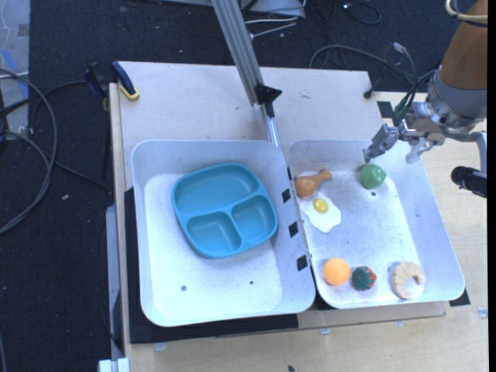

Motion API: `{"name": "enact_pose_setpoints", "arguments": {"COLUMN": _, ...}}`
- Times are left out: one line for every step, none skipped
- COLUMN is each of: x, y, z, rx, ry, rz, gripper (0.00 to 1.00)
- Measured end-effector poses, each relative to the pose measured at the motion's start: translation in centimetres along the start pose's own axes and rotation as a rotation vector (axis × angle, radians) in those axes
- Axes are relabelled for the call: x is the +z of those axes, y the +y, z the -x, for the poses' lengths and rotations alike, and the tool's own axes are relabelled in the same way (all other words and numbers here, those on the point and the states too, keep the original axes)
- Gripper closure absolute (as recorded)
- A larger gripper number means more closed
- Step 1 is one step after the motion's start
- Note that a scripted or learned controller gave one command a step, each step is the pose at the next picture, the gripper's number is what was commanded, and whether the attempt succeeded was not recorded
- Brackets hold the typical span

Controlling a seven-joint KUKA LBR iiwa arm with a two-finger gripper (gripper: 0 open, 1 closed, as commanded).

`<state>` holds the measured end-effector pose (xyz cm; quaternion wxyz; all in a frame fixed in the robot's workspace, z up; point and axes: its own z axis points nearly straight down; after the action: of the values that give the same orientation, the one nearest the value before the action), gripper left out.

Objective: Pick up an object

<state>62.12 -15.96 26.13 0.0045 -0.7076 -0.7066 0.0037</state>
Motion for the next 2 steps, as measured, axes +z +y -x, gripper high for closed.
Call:
{"name": "enact_pose_setpoints", "arguments": {"x": -0.7, "y": 0.2, "z": 0.0, "rx": -0.002, "ry": -0.002, "rz": 0.012, "gripper": 0.0}}
{"name": "enact_pose_setpoints", "arguments": {"x": 4.8, "y": 0.7, "z": 0.9, "rx": -0.001, "ry": -0.002, "rz": 0.009, "gripper": 0.0}}
